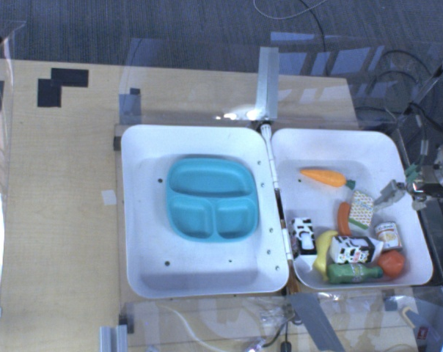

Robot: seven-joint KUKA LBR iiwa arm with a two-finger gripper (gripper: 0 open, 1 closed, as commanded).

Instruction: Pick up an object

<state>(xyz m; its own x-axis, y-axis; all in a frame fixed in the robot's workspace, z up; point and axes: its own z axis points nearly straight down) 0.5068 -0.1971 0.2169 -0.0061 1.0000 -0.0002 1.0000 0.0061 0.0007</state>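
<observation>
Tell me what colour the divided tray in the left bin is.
Light blue; the tray shows best in the camera view.

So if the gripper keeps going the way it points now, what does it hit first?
The gripper at the right bin's right edge points left and down. First in line looks like the green-and-white carton, then the sausage. Its height above them is unclear, so it may pass over.

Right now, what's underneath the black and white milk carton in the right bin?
The milk carton lies on a yellow banana-like toy and a green bottle, overlapping both. A tomato sits beside it. Whatever lies directly beneath the carton is covered.
</observation>
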